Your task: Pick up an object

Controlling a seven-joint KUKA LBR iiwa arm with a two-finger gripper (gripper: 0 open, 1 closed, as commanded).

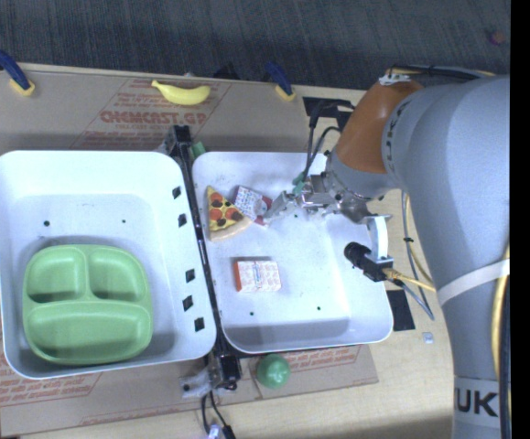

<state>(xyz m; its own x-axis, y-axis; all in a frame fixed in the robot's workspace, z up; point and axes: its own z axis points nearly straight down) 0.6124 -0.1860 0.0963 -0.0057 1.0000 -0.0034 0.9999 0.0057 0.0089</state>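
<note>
The grey arm [448, 218] enters from the right and bends over the right bin [324, 323], its orange band [367, 135] above the wrist. The left bin [27, 181] holds a green divided plate [86, 302], resting flat toward its near side.

In the right bin, three items lie on the floor. A pizza-slice toy [222, 212] sits near the left wall. Just beside it, toward the gripper, lies a small patterned packet [249, 199]. A white and orange box [257, 275] rests flat near the bin's centre, well apart from the gripper.

The gripper [287, 199] is low over the bin's far half, tips close to the patterned packet; whether it is clenched or released cannot be told, and nothing is seen held.

Outside the bins, a yellow banana [182, 91] lies on the cardboard behind, and a green ball [272, 370] sits on the near edge.
</note>
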